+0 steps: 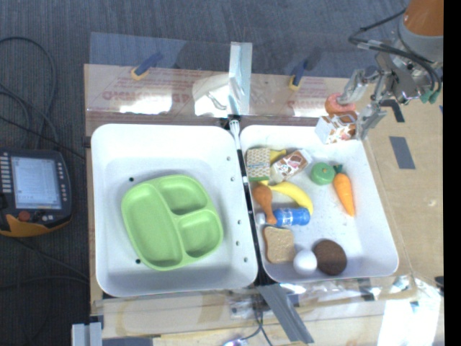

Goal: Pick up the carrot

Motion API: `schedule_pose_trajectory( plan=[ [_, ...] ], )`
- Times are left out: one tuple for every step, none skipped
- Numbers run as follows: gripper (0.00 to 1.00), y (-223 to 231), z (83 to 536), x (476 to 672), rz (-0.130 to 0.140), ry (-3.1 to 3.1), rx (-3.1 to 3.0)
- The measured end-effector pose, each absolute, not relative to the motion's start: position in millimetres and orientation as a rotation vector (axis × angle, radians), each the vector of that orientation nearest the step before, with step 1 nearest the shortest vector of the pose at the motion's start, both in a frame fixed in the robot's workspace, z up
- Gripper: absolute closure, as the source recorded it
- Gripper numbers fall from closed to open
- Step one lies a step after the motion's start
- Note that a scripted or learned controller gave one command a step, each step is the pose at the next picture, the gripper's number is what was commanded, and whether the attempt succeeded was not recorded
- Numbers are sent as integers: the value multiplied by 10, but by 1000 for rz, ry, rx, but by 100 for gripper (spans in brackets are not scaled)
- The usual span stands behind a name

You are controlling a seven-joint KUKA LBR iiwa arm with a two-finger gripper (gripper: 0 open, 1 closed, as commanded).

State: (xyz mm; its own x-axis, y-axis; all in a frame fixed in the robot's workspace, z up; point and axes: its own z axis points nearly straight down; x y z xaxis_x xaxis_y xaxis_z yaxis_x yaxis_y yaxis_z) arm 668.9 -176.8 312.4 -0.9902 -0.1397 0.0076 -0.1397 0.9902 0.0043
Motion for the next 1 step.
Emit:
schedule_pose_trajectory(
  plan=[
    [100,-1786,3304,6707,6,-3142,217]
  ],
)
